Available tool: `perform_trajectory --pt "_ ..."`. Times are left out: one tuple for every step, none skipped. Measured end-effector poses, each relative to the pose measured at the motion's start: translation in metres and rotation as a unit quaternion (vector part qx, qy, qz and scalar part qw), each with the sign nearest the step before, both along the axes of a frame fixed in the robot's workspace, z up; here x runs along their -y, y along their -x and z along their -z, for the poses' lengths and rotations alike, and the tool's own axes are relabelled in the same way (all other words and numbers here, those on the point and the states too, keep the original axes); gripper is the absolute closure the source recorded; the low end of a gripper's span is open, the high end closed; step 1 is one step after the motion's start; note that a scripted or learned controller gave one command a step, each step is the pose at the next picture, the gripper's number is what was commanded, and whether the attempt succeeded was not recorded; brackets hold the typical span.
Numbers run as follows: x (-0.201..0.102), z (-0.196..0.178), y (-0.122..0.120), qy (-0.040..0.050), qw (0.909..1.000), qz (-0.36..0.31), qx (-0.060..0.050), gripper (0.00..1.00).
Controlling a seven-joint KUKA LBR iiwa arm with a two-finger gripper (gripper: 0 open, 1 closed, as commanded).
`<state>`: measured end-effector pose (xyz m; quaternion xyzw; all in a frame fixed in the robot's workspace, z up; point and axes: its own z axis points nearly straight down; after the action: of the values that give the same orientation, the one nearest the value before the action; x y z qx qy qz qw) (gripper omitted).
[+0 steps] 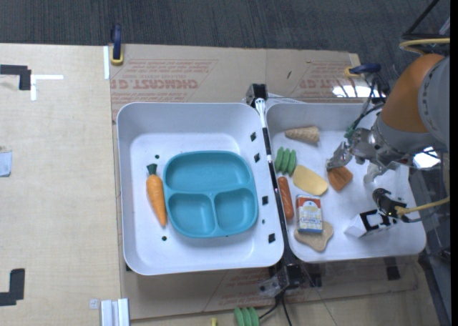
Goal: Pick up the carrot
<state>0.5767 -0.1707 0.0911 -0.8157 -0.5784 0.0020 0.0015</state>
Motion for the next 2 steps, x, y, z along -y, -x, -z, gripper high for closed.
perform_trajectory --pt "-0.063 0.0 0.048 -0.0004 0.9993 -0.037 0.0 0.0" --pt "-0.093 -0.1 0.013 0.0013 0.9984 0.056 0.001 0.0"
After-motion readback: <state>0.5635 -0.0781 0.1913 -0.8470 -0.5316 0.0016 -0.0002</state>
